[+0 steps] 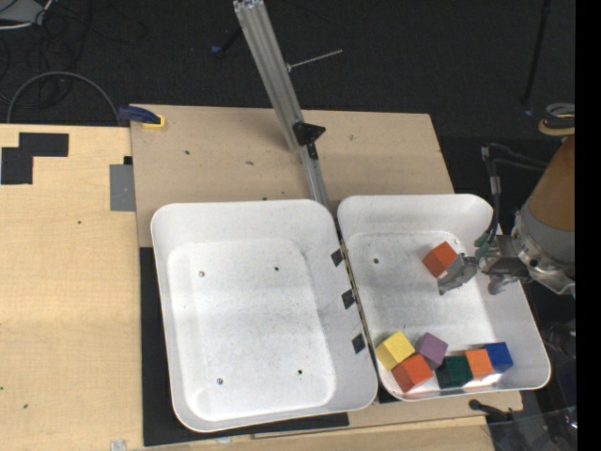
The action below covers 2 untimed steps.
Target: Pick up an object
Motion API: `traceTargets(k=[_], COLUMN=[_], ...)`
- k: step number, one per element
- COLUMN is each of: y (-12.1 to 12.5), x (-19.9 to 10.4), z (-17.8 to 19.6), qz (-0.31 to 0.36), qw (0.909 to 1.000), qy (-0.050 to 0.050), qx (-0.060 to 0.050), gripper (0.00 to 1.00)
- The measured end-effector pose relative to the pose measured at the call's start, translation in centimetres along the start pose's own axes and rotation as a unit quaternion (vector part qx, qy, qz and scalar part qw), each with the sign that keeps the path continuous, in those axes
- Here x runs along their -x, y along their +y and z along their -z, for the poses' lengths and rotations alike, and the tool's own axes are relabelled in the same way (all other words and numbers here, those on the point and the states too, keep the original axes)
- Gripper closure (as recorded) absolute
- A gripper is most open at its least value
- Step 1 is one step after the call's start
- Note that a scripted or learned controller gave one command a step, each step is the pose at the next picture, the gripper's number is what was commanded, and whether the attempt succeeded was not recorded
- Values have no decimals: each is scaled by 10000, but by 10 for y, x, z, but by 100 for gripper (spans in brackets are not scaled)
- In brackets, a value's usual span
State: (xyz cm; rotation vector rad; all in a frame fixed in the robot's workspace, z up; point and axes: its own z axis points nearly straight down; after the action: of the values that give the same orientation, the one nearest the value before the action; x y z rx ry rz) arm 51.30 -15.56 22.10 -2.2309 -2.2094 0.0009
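Observation:
An orange-red cube (pixel 439 258) lies in the upper right part of the right bin (pixel 409 202). My gripper (pixel 475 280) reaches in from the right, low over that bin, and looks open. Its left finger (pixel 454 277) is right beside the cube's lower right edge, so the cube is outside the fingers, not between them. Along the bin's front edge lie a yellow cube (pixel 395 348), a purple cube (pixel 432 347), a red cube (pixel 411 372), a dark green cube (pixel 454 371), an orange cube (pixel 480 361) and a blue cube (pixel 499 354).
The left bin (pixel 161 224) stands beside the right one, joined to it by black clips (pixel 346 297). A slanted aluminium bar (pixel 275 73) rises behind the bins. The wooden bench (pixel 376 148) extends behind and to the left.

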Motion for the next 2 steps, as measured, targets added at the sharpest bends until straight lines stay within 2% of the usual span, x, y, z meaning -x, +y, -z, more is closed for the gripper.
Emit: traceTargets(k=[1, 2], y=[0, 0], x=[0, 1], z=[10, 19], qz=[-13, -12], qw=[10000, 10000], qy=[1, 3], qx=[-1, -5], gripper=[100, 100])
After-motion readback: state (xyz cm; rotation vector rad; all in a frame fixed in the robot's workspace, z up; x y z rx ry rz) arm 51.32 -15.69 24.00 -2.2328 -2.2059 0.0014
